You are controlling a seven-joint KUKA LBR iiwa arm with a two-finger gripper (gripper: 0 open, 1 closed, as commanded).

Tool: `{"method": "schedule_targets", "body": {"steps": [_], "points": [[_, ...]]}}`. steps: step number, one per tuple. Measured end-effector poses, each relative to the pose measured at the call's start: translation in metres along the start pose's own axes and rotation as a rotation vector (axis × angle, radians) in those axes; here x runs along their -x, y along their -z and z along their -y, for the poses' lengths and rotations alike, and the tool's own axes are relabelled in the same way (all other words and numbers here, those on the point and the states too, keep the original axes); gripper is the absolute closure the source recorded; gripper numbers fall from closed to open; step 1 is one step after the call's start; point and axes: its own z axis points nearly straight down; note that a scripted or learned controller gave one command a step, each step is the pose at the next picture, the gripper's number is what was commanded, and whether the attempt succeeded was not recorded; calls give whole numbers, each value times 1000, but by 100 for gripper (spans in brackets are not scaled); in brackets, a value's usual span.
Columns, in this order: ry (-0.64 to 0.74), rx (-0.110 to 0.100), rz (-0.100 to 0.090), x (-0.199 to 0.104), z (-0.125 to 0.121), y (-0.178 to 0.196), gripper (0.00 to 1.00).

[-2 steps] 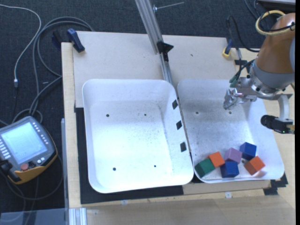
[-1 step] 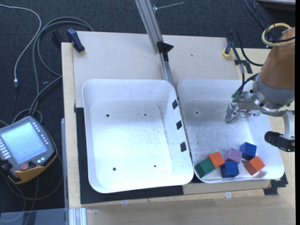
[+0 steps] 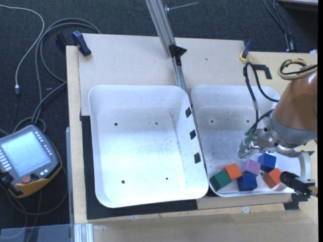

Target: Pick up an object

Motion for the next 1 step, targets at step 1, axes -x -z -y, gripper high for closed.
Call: {"method": "schedule_targets", "body": {"steps": [1], "points": [[9, 18, 3, -41, -48, 43, 100]]}}
